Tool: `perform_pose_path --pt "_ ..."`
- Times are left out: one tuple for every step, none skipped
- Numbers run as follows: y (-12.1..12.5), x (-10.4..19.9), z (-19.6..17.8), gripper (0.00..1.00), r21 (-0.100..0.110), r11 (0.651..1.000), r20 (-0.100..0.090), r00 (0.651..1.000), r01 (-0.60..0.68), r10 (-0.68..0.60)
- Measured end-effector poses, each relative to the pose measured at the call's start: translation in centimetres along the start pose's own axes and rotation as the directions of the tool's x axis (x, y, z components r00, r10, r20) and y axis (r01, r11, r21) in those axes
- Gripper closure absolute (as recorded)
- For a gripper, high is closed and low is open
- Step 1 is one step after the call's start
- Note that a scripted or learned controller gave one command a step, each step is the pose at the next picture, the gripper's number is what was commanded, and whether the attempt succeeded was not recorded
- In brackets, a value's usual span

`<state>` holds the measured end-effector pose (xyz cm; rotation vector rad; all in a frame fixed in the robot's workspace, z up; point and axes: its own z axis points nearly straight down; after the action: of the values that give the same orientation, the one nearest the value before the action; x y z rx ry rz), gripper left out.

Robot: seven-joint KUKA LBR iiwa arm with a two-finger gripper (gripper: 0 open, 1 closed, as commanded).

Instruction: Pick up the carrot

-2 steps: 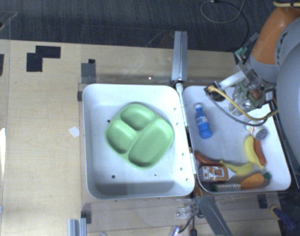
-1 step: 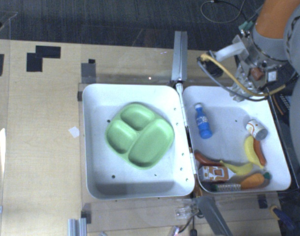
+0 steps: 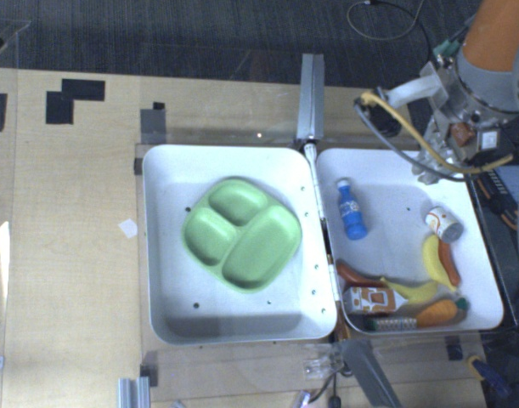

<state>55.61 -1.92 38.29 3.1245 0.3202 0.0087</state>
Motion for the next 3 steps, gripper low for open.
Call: perform_pose_path --pt "-1.3 -1.5 -1.2 1.0 0.0 1.0 0.0 1.0 -0.001 0.001" --pt "1.8 -1.7 1.7 1.0 0.001 0.982 0.004 0.982 0.188 -0.188" --pt "-1.0 2.3 5.3 1.0 0.001 1.0 0.003 1.0 -0.001 0.001"
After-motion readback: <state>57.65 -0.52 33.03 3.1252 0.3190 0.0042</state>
